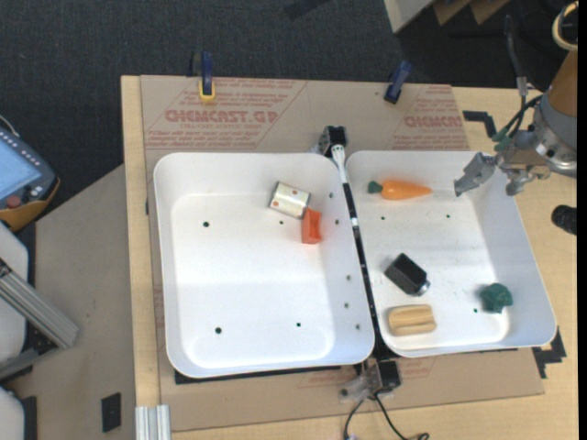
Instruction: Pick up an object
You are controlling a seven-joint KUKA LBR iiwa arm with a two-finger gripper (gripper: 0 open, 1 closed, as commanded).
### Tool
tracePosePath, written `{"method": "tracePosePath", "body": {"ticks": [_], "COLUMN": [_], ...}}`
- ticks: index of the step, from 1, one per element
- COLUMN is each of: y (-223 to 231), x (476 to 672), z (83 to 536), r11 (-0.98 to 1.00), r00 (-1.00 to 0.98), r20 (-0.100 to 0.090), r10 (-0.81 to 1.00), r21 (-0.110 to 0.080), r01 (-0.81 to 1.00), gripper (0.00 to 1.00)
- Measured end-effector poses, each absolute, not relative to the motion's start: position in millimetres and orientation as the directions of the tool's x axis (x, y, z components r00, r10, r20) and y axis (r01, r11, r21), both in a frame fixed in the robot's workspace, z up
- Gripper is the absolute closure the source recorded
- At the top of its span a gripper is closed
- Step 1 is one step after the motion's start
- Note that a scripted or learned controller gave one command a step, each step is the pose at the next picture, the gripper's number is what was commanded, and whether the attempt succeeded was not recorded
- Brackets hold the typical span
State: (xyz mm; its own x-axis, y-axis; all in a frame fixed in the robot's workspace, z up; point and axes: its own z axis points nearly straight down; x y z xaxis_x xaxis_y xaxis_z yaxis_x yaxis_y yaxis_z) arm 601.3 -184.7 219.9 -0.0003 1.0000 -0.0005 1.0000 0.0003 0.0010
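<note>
Right bin (523, 273) holds four things. Carrot (402, 190) lies near the far edge, long axis approx. left-right across the view, green top end twd the divider between bins, orange tip twd the arm side. Black block (406, 274) sits mid-bin, tilted diagonally, long axis far-left to near-right. Tan bun-like piece (410, 320) lies just below it near the front rim, long axis left-right. Small green lump (496, 297) is near the right rim, no clear axis. Left bin (183, 273) has a white cylinder (290, 200) lying on its side, axis roughly left-right w/ slight tilt, and an orange block (312, 226) just beside it, touching or nearly so, long axis running far-to-near. Arm comes in from the right, wrist over the far-right corner of the right bin; gripper (496, 174) hangs above that corner, well apart from the carrot tip, fingers spread apart w/ nothing between them. Both bins rest on a cardboard sheet (275, 108) clamped to the worktop (569, 356).
</note>
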Motion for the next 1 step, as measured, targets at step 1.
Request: {"method": "tracePosePath", "body": {"ticks": [1], "y": [-202.1], "x": [531.7], "z": [156.0], "r11": [-0.005], "r00": [0.005], "r20": [0.002], "r10": [1.000], "r21": [-0.010], "r01": [1.000], "gripper": [0.00]}}
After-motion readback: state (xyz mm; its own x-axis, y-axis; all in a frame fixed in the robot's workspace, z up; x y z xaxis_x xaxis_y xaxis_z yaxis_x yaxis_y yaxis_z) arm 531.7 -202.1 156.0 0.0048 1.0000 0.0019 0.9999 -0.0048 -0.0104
